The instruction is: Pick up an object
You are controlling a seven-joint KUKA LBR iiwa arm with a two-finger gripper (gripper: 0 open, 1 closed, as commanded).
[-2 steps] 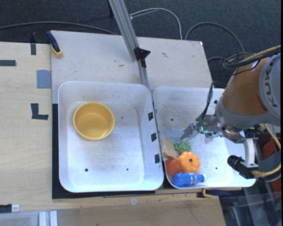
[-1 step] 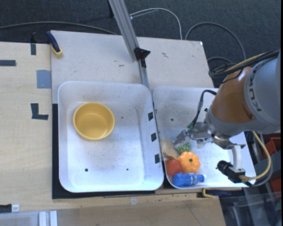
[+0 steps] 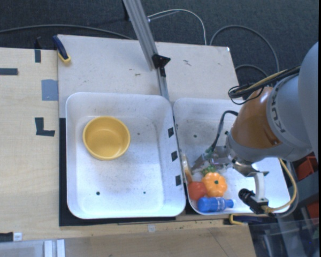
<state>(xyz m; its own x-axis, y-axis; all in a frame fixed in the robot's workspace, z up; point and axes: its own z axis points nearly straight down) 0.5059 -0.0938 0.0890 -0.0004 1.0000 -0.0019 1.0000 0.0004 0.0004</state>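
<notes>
The right bin [image 3: 200, 116] holds a small orange pumpkin [image 3: 215, 183], a red tomato-like piece [image 3: 196, 190] and a blue bottle [image 3: 214, 203], all packed into its near corner. A thin tan stick [image 3: 186, 168] lies along the bin's left wall beside them. My gripper [image 3: 214, 162] hangs low just behind the pumpkin, under the grey and orange wrist [image 3: 257, 127]. A bit of green shows at the pumpkin's top by the gripper's tip. A yellow bowl [image 3: 106, 137] sits in the left bin [image 3: 120, 197].
A metal pole [image 3: 144, 28] slants up from between the bins. Black cables [image 3: 241, 87] loop behind the right bin. A blue and yellow tool [image 3: 61, 48] lies on the bench at the back left. The arm covers the right bin's right half.
</notes>
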